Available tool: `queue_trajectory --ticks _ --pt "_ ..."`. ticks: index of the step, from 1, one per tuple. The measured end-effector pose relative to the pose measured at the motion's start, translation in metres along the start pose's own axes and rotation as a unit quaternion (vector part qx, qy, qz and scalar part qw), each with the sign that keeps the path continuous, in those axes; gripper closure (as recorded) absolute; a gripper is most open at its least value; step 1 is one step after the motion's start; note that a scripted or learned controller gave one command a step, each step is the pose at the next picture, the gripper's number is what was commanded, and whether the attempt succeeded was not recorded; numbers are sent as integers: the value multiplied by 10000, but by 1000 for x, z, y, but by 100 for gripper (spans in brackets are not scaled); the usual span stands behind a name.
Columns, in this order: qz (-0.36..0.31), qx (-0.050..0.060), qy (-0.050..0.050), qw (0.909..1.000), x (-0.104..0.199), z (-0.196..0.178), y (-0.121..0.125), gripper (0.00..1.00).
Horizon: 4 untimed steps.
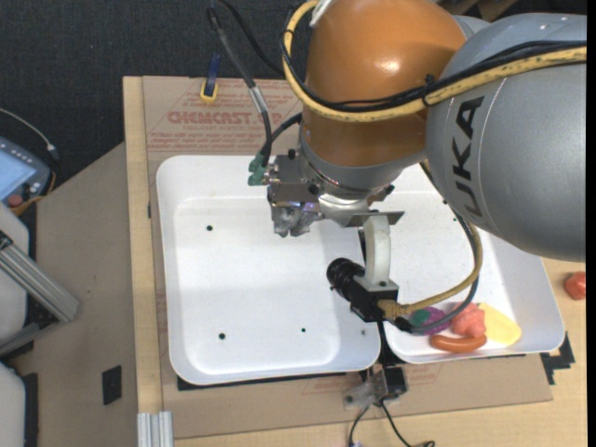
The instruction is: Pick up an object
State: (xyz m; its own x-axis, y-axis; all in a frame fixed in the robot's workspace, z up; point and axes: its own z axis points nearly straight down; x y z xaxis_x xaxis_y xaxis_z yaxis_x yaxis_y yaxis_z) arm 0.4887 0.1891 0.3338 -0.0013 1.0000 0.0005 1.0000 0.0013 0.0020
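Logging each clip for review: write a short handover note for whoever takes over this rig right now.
Gripper: low over the left bin, upper middle; finger state hidden, no object seen in it.
Objects: small pile at the right bin's near corner, including an orange sausage-shaped piece, a pink piece, a yellow piece and a purple-green piece.
Done: no pick visible.
Left: grasp and lift one object.

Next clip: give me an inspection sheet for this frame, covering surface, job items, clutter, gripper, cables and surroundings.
Surface: left bin and right bin side by side on a board.
Job items: toys clustered at the right bin's near edge.
Clutter: nothing seen in the left bin.
Gripper: gripper over the left bin's far side; jaws hidden by the arm.
Cables: black cables run to the wrist.
Surroundings: dark floor behind.
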Motion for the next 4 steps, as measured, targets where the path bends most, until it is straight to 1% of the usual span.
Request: queue_trajectory --ticks 1,2,3,4 --pt "48 78 -22 10000 -79 126 -12 100" --pt "-16 5 4 10000 -20 116 -1 100" --pt "31 55 -7 10000 -99 183 -12 100" --pt "0 -8 -2 10000 -81 228 44 100"
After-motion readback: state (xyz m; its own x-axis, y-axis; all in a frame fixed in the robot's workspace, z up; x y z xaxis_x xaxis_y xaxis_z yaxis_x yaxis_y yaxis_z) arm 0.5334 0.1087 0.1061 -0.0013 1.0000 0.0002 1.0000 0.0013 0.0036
